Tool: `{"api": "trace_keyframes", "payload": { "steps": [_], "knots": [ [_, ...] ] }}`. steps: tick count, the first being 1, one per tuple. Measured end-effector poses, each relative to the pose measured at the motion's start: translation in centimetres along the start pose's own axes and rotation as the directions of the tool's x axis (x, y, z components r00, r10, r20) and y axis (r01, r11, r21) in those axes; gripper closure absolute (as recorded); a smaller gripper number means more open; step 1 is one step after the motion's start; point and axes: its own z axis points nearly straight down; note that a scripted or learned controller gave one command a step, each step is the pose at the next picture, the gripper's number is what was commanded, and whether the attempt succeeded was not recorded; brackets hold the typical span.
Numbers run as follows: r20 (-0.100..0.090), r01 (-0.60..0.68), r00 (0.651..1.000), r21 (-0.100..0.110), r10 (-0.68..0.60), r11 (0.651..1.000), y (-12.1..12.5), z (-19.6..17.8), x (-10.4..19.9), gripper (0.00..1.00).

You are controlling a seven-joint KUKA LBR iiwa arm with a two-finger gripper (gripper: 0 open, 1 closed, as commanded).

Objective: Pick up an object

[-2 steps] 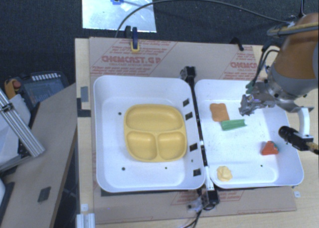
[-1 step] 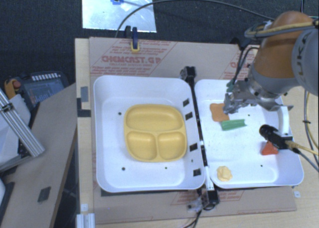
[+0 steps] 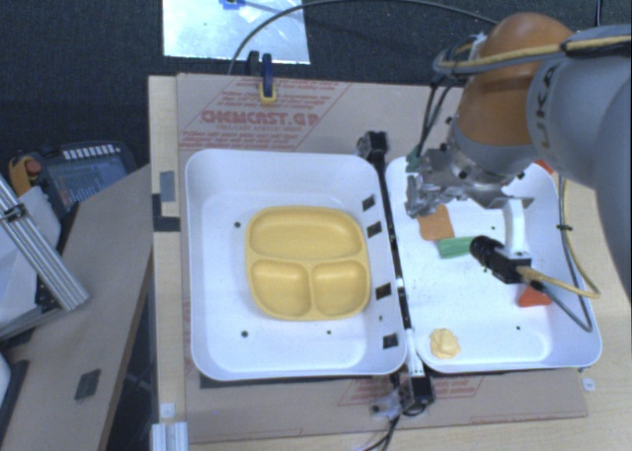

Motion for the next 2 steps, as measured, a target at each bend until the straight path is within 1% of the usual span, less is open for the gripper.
{"api": "trace_keyframes", "payload": {
  "steps": [1, 2],
  "knots": [
    [-0.001, -0.001, 1.000, -0.002, 0.001, 1.000, 2.6, -0.4, 4.4, 1.00],
    [0.000, 0.000, 1.000, -0.001, 0.000, 1.000, 4.4, 0.6, 9.5, 1.00]
  ]
}}
